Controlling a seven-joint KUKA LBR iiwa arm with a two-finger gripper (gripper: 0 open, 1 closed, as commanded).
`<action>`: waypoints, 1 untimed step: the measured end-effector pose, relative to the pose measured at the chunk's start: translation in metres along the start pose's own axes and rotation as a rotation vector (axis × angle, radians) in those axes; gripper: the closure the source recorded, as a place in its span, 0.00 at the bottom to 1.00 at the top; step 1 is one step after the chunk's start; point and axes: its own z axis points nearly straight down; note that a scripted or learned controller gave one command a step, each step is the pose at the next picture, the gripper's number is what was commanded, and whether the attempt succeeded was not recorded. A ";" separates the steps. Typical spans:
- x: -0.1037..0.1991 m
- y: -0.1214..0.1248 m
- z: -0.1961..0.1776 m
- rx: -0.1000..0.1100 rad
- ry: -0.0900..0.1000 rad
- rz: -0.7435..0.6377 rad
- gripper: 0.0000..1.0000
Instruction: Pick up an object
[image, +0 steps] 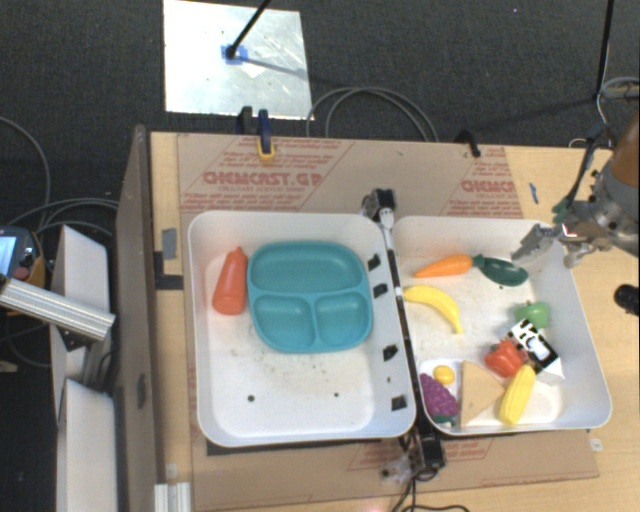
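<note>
Two bins side by side on the bench.
The left bin holds a divided tray with a pepper just left of it; the right bin holds a carrot behind a banana, and a corn cob near its front.

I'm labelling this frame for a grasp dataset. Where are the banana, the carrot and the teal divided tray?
banana (438, 304), camera view, middle of its curved body.
carrot (445, 266), camera view, middle of its orange body.
teal divided tray (309, 262), camera view, floor of its large upper compartment.
</note>
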 end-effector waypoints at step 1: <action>0.076 -0.023 0.081 0.007 0.005 -0.006 0.00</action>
